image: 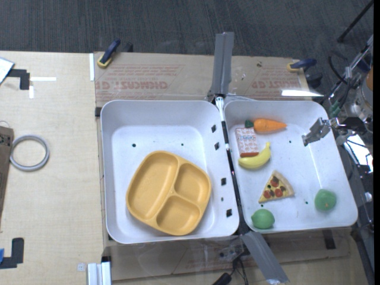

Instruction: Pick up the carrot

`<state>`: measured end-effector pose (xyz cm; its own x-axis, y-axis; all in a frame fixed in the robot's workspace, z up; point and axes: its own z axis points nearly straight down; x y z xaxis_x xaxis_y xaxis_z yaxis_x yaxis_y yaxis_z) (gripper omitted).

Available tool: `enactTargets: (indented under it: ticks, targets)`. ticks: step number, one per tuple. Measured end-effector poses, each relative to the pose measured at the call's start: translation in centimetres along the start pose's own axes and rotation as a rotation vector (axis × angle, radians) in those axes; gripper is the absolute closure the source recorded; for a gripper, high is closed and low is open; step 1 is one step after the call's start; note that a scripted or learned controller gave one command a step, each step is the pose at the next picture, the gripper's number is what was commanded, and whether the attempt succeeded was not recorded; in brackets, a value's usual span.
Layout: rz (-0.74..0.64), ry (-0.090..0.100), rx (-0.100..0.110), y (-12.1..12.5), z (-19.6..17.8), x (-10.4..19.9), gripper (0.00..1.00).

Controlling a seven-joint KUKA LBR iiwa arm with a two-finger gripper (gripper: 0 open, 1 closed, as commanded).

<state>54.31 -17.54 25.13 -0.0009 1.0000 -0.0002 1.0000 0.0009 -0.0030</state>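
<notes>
Approach step: claw (313,132) sits at right bin's (342,177) edge, holding nothing; can't tell its opening. Next: reach left to orange plastic carrot (268,124) nr back wall.

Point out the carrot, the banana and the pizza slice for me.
carrot (270,124), camera view, middle of its orange body
banana (255,160), camera view, middle of its curve
pizza slice (275,188), camera view, centre of the topping

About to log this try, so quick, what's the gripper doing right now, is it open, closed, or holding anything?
Gripper: over the right bin's right side, apart from the carrot; open or closed cannot be told.
</notes>
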Motion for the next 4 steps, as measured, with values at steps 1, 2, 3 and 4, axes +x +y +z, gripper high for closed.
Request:
enactTargets:
  ticks: [1,2,3,4]
  targets:
    - [-0.046,0.001,-0.001,-4.9,11.1,-2.9,0.0]
    - [-0.187,0.008,0.001,-6.5,14.9,-4.3,0.0]
    - [-0.484,-0.002,-0.005,0.8,9.5,-2.9,0.0]
    - [-0.01,-0.002,-0.003,5.3,2.1,-4.7,0.0]
